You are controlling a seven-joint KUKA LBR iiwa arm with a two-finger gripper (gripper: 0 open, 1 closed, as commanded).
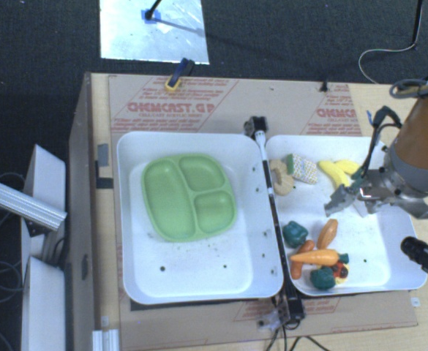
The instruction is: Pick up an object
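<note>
— What sits on the tabletop (199, 101)?
— Two bins side by side. A tray (189, 197) lies in the left bin (199, 276).
— And the right bin (378, 273)?
— A banana (339, 170) at the back, carrots (316, 256) near the front. The pincer (342, 196) hangs between them.

You see two white bins (199, 287) of smooth, slightly glossy plastic. The green divided tray (189, 196) looks like matt plastic. The toy carrot (315, 257) and banana (340, 171) have a smooth plastic sheen. The bench sheet (199, 101) looks like brown protective paper with red print. The gripper (343, 196) looks like dull grey metal.
</note>
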